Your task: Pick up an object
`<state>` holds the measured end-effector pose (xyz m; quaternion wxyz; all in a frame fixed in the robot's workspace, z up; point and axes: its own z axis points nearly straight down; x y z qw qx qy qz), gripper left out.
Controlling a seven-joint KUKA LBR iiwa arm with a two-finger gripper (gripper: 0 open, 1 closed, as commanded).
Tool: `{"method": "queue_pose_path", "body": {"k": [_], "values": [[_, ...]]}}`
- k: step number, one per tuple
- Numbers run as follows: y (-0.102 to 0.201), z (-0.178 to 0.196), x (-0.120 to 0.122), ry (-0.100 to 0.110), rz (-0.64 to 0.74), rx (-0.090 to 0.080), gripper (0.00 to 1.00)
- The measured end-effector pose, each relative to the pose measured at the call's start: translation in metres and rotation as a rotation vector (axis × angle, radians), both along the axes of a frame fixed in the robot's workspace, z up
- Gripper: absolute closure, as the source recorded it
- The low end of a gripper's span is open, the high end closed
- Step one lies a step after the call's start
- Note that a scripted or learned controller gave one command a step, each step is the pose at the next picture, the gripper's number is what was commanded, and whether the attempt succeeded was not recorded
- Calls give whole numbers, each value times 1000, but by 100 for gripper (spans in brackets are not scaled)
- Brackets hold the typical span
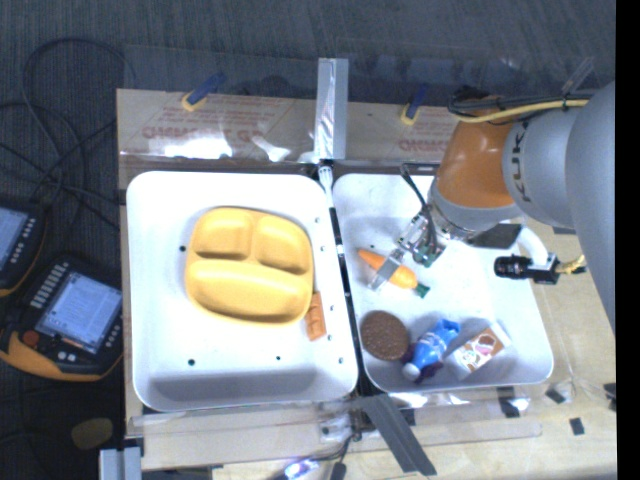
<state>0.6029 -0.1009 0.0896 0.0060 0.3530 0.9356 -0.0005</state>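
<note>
**A:** How far along are we judging the pick to be?

**B:** We are judging it as still in the approach. Nothing is looking lifted: the small orange carrot-shaped toy with a green tip (390,269) is lying flat on the floor of the right-hand shallow white bin (520,318), in its upper middle. The reach into the bin is looking done; the close and the lift are what we are counting as left.

**A:** And where are we placing the jaws (393,268) against it?

**B:** We are seeing the grey arm with the orange band (480,173) reaching in from the right, and the metal fingers (381,274) are pointing down and to the left, right over the carrot. One finger is crossing the carrot's middle, so the toy is sitting under the tips or between them. We are not managing to tell which.

**A:** Are they wide or narrow?

**B:** We cannot tell, because the tips are overlapping the toy from this slanted angle.

**A:** What else are we noting nearby?

**B:** Lower in the same bin we are seeing a round brown cookie-like disc (385,335), a blue and white plastic bottle (430,348) and a small white and brown carton (478,349), all well apart from the jaws. In the left white bin (160,368) a yellow compartment tray (250,263) is lying with a small orange piece (316,318) touching its right edge.
</note>
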Motion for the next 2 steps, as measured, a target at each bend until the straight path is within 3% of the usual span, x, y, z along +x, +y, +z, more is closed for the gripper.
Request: {"method": "queue_pose_path", "body": {"k": [1, 2], "values": [[0, 10, 2, -5, 0, -1, 100], [14, 94, -14, 10, -10, 5, 100]]}}
